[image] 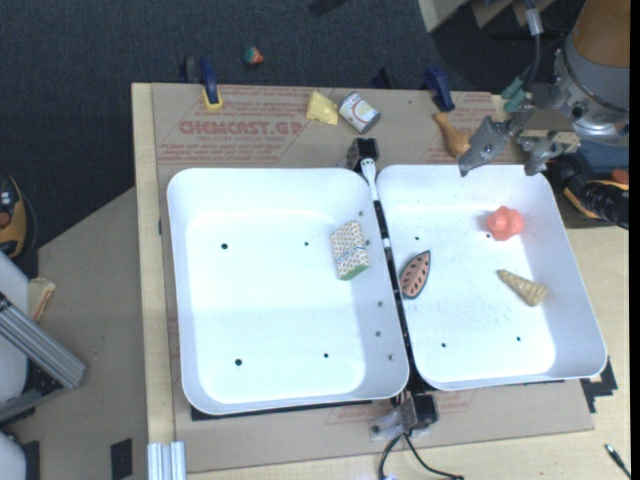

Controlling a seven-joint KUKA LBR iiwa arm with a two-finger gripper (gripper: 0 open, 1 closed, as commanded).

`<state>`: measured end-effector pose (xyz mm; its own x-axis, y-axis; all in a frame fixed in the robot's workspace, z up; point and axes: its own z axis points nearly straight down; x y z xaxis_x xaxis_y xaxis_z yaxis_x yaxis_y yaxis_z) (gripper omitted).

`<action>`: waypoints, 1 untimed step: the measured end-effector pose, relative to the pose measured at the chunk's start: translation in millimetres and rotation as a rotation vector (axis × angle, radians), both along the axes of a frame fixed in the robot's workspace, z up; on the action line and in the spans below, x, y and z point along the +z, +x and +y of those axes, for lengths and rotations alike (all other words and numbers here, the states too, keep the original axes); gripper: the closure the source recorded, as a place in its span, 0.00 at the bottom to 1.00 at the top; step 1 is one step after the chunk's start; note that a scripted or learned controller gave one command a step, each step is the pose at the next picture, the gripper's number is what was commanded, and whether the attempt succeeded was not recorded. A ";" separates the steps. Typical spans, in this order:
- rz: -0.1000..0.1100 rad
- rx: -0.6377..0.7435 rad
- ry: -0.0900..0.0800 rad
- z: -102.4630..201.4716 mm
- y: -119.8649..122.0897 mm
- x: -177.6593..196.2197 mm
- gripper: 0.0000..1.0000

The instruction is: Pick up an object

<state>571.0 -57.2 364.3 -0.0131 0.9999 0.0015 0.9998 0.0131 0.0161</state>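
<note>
My gripper [505, 157] hangs over the far edge of the right bin [570, 298], its two fingers spread open with nothing between them. A pink-red lump [505, 222] lies in that bin just in front of the gripper. A tan cone [524, 286] rests nearer the bin's front right. A brown oval piece [415, 274] lies by the bin's left wall. In the left bin [200, 268], a green-and-white patterned block [349, 249] sits close to the right wall.
Behind the bins on the cardboard board lie a yellow piece [322, 108], a small white box [358, 112] and an orange piece [452, 132]. Blue clamps [209, 84] hold the board's far edge. A black divider strip [385, 258] runs between the bins.
</note>
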 end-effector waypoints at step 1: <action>0.010 -0.011 -0.003 -7.0 -0.3 2.3 1.00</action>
<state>570.7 -64.2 366.6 -0.0023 1.0000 -0.0017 1.0000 0.0023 0.0055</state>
